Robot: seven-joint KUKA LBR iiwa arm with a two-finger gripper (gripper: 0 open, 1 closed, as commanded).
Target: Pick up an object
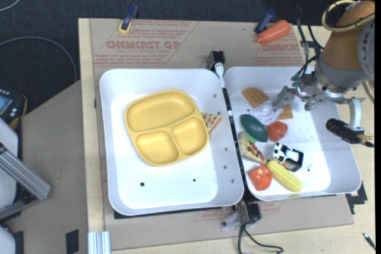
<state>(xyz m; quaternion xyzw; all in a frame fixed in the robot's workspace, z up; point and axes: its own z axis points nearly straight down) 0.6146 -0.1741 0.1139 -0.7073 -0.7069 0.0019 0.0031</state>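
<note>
In the right white bin (339, 178), nearest at about 6 o'clock, lie a yellow plastic corn cob (284, 175) and a red plastic tomato (260, 178). Just above sit a black-and-white toy (289, 156), a dark green oval piece (254, 127) and a red round piece (277, 130). At 12 o'clock rests a tan cracker-like slab (255, 96). The gripper (280, 105) hovers there; whether its fingers are wide or narrow I cannot tell. The left bin (119, 175) bears a yellow divided plastic plate (165, 127).
</note>
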